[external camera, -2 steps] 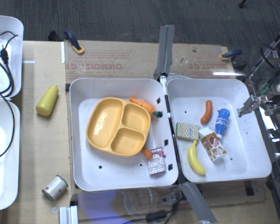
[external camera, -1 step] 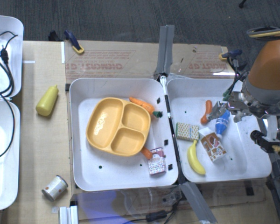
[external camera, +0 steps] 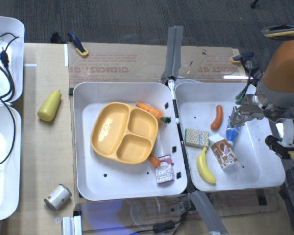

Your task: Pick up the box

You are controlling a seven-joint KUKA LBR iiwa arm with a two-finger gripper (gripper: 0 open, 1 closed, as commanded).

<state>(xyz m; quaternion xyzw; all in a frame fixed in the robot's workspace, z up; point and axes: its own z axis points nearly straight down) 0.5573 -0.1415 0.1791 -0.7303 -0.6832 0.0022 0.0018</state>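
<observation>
A brown and white carton box lies tilted in the right bin, just right of a banana. A flat green box lies left of the carton, near the bin's left wall. A small pink box rests in the left bin at its front right. My gripper hangs over the right bin, above and slightly right of the carton. A small blue object sits directly under the gripper's tip, and I cannot tell whether it is held.
A sausage lies left of the gripper. The left bin holds a yellow divided plate and a carrot. Outside the bins, on the left, are a yellow bottle and a small can.
</observation>
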